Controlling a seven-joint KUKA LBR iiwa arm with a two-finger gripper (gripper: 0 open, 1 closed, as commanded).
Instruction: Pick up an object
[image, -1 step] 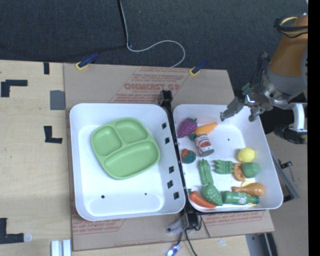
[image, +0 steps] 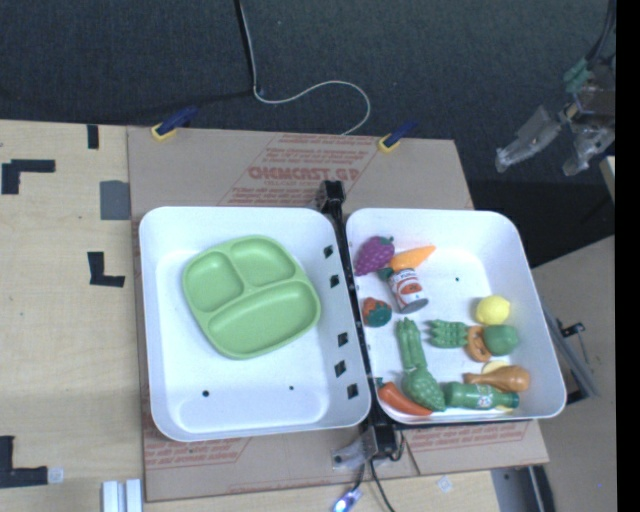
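In the camera view, my claw (image: 553, 143) hangs high at the upper right, outside the right bin (image: 500, 228) and above its far right corner. It is blurred there. I see two pale prongs spread apart, so I judge it as open, and nothing sits between them.

No object is picked yet. All candidates lie in the right bin: purple grapes (image: 373, 254) near the divider between the bins, an orange carrot (image: 413, 256) just beside the grapes, a small can (image: 408, 289) below the carrot, and a yellow lemon (image: 492, 310) toward the bin's right side, with a green round fruit (image: 502, 338) touching it from below. Along the bin's near wall many green and orange toys are crowded together.

The left bin (image: 160, 300) carries a green divided plate (image: 251, 295).

So I judge the task as barely begun: I must choose one toy, come down over the right bin, close on it and lift.
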